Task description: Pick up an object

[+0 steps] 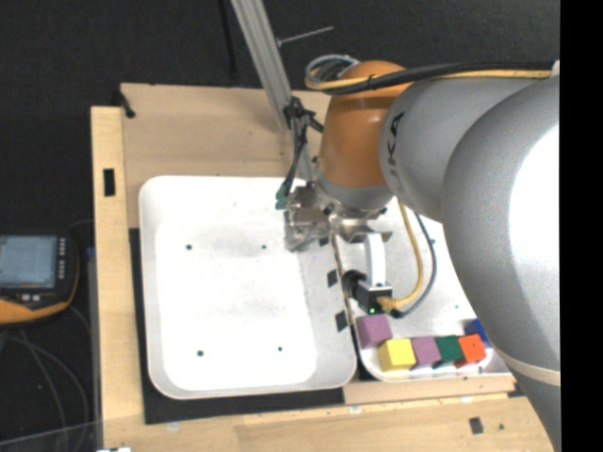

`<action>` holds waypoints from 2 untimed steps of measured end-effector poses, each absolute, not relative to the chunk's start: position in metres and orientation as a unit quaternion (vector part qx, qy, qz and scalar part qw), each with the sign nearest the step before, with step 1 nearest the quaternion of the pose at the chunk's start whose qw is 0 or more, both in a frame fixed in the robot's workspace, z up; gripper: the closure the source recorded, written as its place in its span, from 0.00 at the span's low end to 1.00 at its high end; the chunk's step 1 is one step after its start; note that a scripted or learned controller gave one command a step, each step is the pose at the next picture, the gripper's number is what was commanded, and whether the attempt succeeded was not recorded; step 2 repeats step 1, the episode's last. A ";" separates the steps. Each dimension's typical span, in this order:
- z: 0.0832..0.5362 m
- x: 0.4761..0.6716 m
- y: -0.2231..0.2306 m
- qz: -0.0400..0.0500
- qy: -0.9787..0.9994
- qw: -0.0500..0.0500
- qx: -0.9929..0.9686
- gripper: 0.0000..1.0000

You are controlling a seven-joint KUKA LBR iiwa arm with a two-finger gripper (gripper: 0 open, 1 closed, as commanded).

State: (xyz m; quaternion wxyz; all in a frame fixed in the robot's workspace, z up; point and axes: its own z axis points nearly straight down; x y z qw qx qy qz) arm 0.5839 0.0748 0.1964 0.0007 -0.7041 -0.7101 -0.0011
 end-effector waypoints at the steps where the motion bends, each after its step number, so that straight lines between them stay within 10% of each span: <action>1: 0.347 0.608 0.063 -0.004 -0.709 -0.003 -0.705 1.00; 2: 0.347 0.608 0.063 -0.004 -0.709 -0.003 -0.705 1.00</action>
